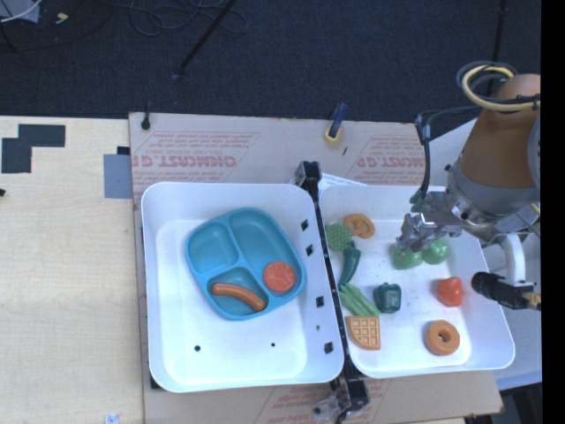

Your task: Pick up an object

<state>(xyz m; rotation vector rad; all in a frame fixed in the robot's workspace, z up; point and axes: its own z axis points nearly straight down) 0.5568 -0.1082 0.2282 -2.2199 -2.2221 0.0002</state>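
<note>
My gripper [413, 235] hangs low over the upper middle of the right bin [494, 352]. It is directly above a light green lumpy toy [424, 254], touching it or very nearly so. I cannot see the toy held in the gripper. Around it in the same bin lie a red toy [450, 291], a glazed donut [441, 336], a dark green bell pepper [387, 297], a waffle [364, 331], a long green pod [357, 299], a dark green chili [350, 260], a leafy green piece [337, 235] and an orange ring [358, 226].
The left bin [168, 343] holds a blue divided tray [238, 241] with a sausage [237, 295] and a red round slice [280, 276]. A black divider [322, 272] runs between the bins. The arm's orange band [499, 153] rises at the right.
</note>
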